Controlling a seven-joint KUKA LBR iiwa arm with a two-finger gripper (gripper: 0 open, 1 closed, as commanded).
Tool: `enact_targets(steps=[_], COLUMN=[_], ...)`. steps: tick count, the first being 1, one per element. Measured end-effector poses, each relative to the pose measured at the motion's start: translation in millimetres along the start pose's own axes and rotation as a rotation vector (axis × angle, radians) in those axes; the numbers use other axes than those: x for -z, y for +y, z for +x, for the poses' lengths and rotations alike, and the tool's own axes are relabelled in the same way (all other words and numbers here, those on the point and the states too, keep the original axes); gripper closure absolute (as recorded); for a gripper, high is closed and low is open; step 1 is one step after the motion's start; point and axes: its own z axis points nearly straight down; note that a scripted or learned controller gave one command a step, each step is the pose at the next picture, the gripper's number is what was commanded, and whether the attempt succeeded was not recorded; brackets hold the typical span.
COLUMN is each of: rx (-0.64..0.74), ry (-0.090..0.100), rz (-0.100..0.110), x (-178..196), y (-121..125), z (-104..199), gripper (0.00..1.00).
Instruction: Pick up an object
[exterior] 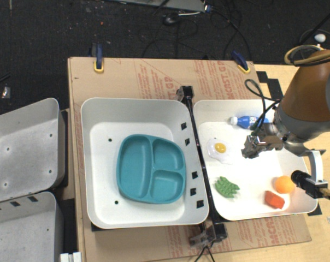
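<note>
1. Your claw (253, 148) hangs over the middle of the right bin (208, 111), hung from the grey wrist with the orange band that comes in from the right. It carries nothing that you can see, and from this slanted look down you cannot tell how it is set.

2. Nearest to it, toward the bin's left wall, lies the fried egg toy (219, 148), white with a yellow yolk. It is flat and sits close to the wall, so I judge it a poor first choice.

3. At the far edge of the bin, behind the claw, lies the blue and white bottle (245, 121) on its side. If you choose it, close across its narrow width, not along its length.

4. Toward the near edge, left of centre, lies the green leafy piece (227, 187), well apart from the rest with open floor around it. That looks the easiest target.

5. In the near right corner the orange ball (284, 184) and the red piece (274, 200) sit just beside each other; a descent there risks nudging one into the other.

6. The left bin (94, 146) holds a teal divided plate (151, 168); leave it alone.

7. Whatever you pick, centre above it before you go down.
</note>
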Motion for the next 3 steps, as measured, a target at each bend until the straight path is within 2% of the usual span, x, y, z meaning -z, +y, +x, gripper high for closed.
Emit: enact_targets(steps=[2, 3], rx=[0.001, 0.002], ry=[0.000, 0.001], rz=[0.001, 0.001], x=[17, 9], y=[18, 31], z=[103, 162], gripper=[1.00, 1.00])
